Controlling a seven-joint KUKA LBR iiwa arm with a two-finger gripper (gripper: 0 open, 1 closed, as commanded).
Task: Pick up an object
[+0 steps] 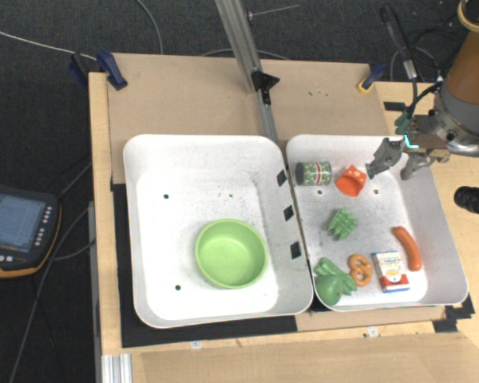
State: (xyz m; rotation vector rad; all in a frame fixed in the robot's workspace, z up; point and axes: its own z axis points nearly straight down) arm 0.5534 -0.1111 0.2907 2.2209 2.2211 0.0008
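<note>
Orange cup (350, 181) tipped, right bin, near can (313, 172).

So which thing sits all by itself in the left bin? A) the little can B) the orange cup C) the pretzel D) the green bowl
D: the green bowl rests alone in the left bin, while the other toys lie in the right bin.

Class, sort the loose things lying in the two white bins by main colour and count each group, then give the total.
Green: 4 (bowl, can, knobbly toy, leafy toy)
Orange: 2 (cup, sausage)
Brown: 1 (pretzel)
White with red: 1 (small carton)
Total: 8
</note>
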